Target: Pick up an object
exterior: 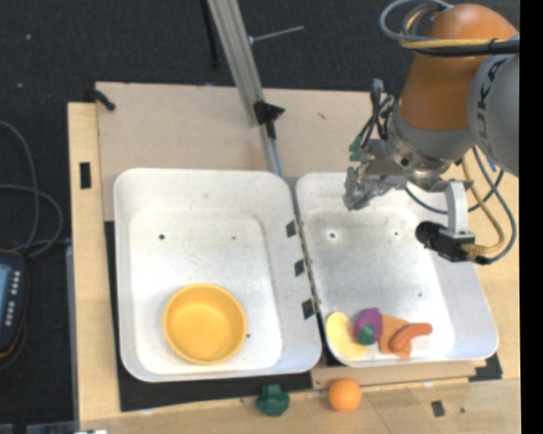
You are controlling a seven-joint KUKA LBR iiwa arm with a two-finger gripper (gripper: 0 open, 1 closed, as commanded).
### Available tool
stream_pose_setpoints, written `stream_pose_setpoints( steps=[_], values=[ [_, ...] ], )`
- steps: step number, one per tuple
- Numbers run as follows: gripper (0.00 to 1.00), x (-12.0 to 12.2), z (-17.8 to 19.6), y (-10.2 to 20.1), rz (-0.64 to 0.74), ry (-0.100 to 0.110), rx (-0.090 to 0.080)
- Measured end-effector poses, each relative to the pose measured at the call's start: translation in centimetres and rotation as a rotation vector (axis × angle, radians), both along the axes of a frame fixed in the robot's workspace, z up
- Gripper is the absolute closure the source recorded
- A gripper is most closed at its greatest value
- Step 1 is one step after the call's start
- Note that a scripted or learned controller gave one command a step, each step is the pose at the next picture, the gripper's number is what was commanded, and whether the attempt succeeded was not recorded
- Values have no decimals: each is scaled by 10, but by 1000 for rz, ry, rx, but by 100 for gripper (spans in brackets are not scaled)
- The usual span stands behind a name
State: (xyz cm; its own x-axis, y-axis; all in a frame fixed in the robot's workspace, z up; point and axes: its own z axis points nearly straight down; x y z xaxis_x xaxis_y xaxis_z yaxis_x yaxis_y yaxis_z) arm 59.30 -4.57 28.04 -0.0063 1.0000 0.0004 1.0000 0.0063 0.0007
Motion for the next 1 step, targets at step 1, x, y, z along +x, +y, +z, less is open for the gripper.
stream_pose_setpoints(
  steps=[1],
  values=[
    [100,9,1,46,-4,0,0]
  ],
)
